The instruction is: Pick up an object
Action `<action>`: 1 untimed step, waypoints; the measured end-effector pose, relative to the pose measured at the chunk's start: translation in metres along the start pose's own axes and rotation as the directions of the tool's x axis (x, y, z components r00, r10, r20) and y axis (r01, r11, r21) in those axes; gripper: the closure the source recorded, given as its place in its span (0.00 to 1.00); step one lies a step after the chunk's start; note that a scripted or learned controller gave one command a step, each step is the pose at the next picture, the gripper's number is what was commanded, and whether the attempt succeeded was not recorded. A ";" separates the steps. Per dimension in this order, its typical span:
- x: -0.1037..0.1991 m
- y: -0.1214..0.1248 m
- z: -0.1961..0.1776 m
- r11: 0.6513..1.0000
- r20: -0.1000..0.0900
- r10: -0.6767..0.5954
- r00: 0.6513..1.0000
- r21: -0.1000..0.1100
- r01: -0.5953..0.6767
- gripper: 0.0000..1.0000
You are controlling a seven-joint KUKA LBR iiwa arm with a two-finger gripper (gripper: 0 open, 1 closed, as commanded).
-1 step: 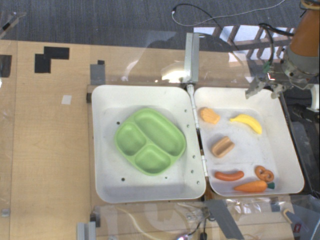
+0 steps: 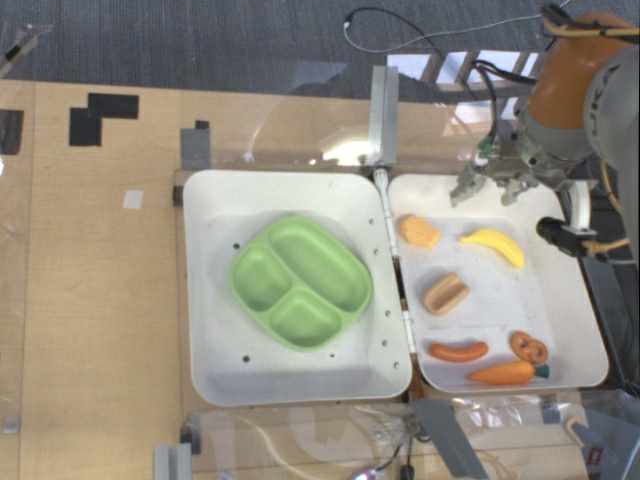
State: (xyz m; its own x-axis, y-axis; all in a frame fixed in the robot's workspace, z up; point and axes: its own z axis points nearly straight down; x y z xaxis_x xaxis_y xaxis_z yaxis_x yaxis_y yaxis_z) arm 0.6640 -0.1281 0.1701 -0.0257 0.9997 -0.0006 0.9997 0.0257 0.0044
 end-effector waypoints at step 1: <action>-0.066 -0.013 0.082 1.000 0.002 0.005 1.000 -0.004 -0.005 0.00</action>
State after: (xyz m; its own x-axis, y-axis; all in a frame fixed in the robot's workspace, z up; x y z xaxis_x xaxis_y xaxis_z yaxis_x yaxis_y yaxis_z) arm 0.6526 -0.1949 0.0882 -0.0205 0.9998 -0.0027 0.9998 0.0205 0.0088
